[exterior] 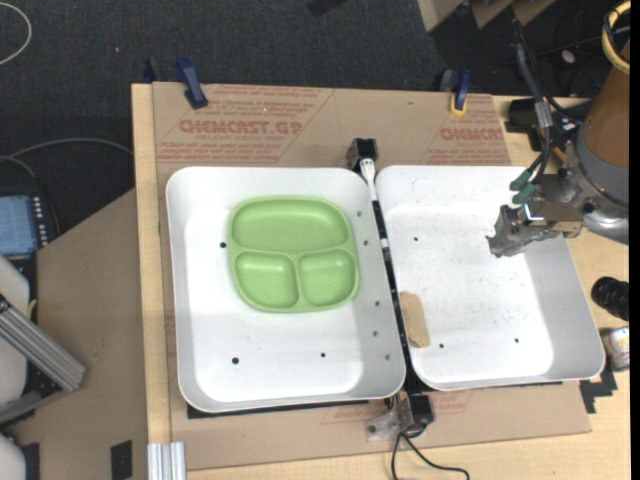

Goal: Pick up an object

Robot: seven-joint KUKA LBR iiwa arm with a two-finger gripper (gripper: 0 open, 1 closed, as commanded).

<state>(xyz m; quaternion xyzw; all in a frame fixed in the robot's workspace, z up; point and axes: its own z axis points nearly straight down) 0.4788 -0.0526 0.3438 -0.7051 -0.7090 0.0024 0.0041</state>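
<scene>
Two white bins sit side by side on the bench, and the task is barely begun. A green divided plate (293, 253) lies flat in the left bin (200, 358), roughly at its middle and a little toward the far wall. It is the obvious thing to pick, and nothing touches it.

Measured from that plate, the gripper (508, 238) is well off to the right, past the seam between the bins, over the far part of the right bin (560, 348). Nothing is seen between its fingertips, so it carries nothing; whether it is spread or closed I cannot tell from this angle, since the tips blur together. A small tan scrap (414, 320) lies in the right bin by its left wall, between the plate and the gripper but nearer the plate's near corner.

So no grasp is made yet. Left to do, as I judge it: move over an object, descend, close on it and lift it clear.
</scene>
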